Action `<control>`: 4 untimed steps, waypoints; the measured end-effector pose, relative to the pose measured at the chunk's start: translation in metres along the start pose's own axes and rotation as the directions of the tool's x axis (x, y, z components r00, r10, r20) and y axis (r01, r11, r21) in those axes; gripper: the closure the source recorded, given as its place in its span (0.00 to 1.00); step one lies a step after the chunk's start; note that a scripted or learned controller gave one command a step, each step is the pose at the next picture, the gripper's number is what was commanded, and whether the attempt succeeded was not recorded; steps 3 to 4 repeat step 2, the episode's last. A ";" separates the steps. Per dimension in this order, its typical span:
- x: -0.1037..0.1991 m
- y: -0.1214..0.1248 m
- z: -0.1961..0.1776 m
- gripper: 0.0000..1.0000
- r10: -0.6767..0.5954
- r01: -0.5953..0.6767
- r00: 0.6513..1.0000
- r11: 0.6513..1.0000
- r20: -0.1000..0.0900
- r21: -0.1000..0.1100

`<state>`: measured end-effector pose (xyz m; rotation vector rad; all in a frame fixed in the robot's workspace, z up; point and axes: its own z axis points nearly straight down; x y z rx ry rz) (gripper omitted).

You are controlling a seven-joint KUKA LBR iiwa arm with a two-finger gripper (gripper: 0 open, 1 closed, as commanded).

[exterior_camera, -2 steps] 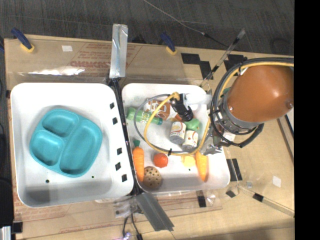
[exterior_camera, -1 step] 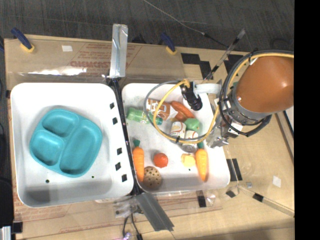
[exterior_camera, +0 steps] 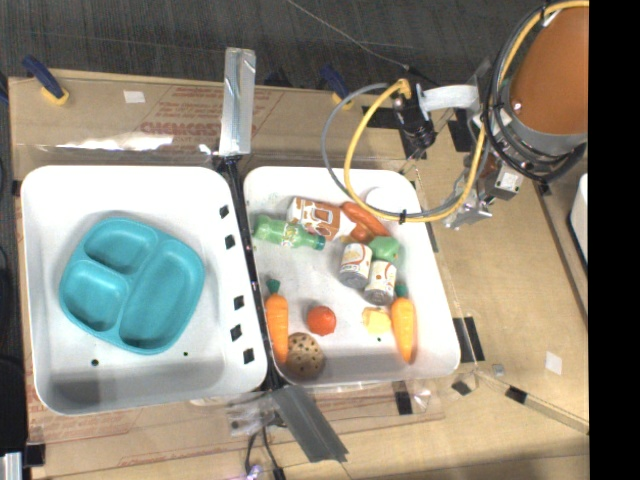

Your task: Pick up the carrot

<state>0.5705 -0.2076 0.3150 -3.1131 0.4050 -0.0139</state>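
Orange, glossy toy plastic by the look: 1 carrot (exterior_camera: pixel 276 318) lies along the left wall of the right bin (exterior_camera: pixel 318 283), and a 2nd carrot (exterior_camera: pixel 402 328) lies near its front right corner. Both are judged light, stiff and slippery, best pinched across the thick middle. The gripper (exterior_camera: pixel 480 196) hangs outside the bin's back right corner; whether it is spread or pressed together cannot be told. A 3rd orange piece (exterior_camera: pixel 362 218), beside a carton (exterior_camera: pixel 315 216) at the back, is hard to identify.
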 end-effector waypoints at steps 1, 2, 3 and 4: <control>-0.046 0.012 0.121 1.00 -0.029 0.029 0.999 1.000 0.018 0.003; -0.045 0.012 0.118 0.00 -0.029 0.029 0.999 1.000 0.012 0.003; -0.045 0.012 0.118 0.00 -0.029 0.029 0.999 1.000 0.012 0.003; -0.045 0.012 0.118 0.00 -0.029 0.029 0.999 1.000 0.012 0.003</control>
